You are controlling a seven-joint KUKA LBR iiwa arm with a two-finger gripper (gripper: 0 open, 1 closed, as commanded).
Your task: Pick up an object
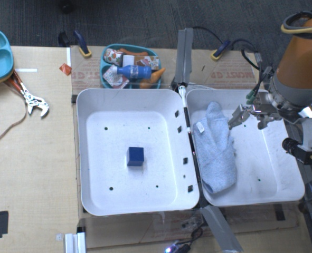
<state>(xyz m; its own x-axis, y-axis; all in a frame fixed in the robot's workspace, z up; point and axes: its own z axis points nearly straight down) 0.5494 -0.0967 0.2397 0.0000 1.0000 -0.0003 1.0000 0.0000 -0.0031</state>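
The gripper (244, 115) hangs over the right bin (266, 191), just right of the towel's upper end, its fingers parted with nothing between them. The arm (298, 57) behind it is cut off by the frame's right edge. The pale blue towel (216, 152) lies crumpled along the right bin's left wall; a small white tag on it near the wall is too small to read. The blue cube (135, 156) sits alone near the middle of the left bin (92, 194), well left of the towel. Beyond the bins, a teal bowl (130, 67) holds mixed packets with blurred labels. Red lettering on the cardboard (224, 74) above the right bin is upside down and hard to read. A wrench (33, 101) lies far left of the bins.
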